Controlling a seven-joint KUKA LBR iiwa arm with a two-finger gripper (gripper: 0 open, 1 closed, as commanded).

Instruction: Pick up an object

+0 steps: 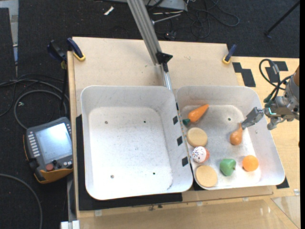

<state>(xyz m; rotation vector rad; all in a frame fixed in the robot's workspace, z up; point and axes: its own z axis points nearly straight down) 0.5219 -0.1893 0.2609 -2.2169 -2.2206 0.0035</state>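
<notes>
The right bin point(267, 142) holds several small objects. A carrot point(198, 112) lies at its back left. Below it sit a beige disc point(197, 137), a white and red ball point(199, 153) and a second beige disc point(207, 175). A green pepper point(228, 166) and an orange ball point(250, 163) rest near the front. An orange-brown pear-shaped piece point(236, 137) lies mid-bin. My gripper point(263, 120) hangs over the bin's right side, open, with nothing between its fingers. Its left finger point(251, 118) ends just above and to the right of the pear-shaped piece.
The left bin point(95, 128) stands beside the right one, sharing a raised middle wall. A slanted metal pole point(145, 25) rises behind the bins. Yellow-tipped clamps point(76, 51) grip the bench's back corners. A teach pendant point(50, 149) lies on the floor at left.
</notes>
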